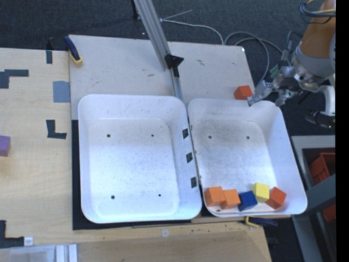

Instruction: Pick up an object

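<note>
Item one, my claw (265, 94): positioned over the far right corner of the right bin (283, 130), above its rim; whether its tips are spread or closed I cannot tell, as they read small and dark against the rim. Item two, an orange block (242, 93): on the desk (131, 64) outside the bin, just beside the claw on its left, seemingly not between the tips. Item three, right bin contents, all gathered along the near wall: two orange blocks (222, 196) touching side by side, a blue block (247, 200) next to them, a yellow block (261, 191) behind the blue one, and a red-orange block (276, 197) at the near right corner. Item four, left bin (87, 146): white, speckled floor, adjoining the right bin along a shared edge. Item five, a metal rail (155, 26): running slantwise from the far side down to the seam between the bins. Item six, a purple block (4, 145): on the wooden surface at far left, well apart from both bins.
</note>
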Robot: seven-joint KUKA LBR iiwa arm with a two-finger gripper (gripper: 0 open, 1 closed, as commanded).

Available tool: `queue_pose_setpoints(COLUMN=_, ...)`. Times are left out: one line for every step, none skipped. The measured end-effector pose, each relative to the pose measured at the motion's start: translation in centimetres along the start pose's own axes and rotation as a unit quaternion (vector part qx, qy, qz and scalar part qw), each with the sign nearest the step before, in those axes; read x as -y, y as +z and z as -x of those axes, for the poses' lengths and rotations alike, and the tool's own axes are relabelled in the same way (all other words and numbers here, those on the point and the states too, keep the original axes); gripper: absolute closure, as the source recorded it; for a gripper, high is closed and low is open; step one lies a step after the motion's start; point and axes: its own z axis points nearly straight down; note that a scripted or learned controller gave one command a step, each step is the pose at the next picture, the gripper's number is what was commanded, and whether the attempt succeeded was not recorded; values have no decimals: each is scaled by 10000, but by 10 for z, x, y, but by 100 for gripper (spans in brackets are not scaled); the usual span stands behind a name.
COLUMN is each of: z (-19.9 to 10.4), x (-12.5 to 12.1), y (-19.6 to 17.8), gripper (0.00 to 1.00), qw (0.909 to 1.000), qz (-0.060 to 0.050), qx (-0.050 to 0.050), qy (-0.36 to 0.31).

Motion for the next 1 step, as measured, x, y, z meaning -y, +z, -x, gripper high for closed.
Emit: queue_pose_setpoints(z=-1, x=0, y=-10, gripper=100, qw=10000, qz=0, qx=4, qy=-7)
